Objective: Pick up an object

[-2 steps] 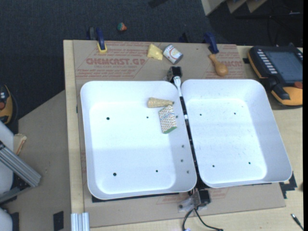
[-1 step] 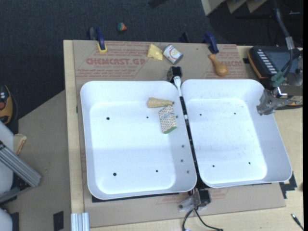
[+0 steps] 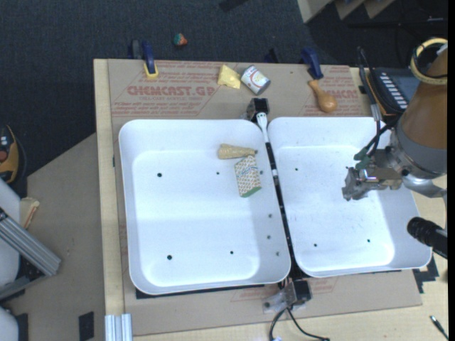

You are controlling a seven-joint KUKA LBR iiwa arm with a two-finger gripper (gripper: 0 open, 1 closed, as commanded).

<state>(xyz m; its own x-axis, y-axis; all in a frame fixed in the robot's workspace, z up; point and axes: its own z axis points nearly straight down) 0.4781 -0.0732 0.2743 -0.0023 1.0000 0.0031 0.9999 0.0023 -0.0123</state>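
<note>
Gripper (image 3: pixel 353 190) over right bin (image 3: pixel 320 254), open floor around, cone (image 3: pixel 235 151) and packet (image 3: pixel 247 175) in left bin (image 3: pixel 185 268)

Two white bins (image 3: pixel 142 212), two objects (image 3: pixel 247 175)

Red letters are showing on the brown board (image 3: pixel 185 91) that is lying under the two bins. Along its far edge, near the left corner, the word "CHEMCAST" is standing in capital letters, and after it come letters that are looking like "G.P", partly blurred. The same red print is appearing again near the far right corner of the board, but there only broken pieces of it are coming through and no whole word is readable. The small packet (image 3: pixel 247 175) in the left bin is carrying a fine pattern, too small to read.
</note>
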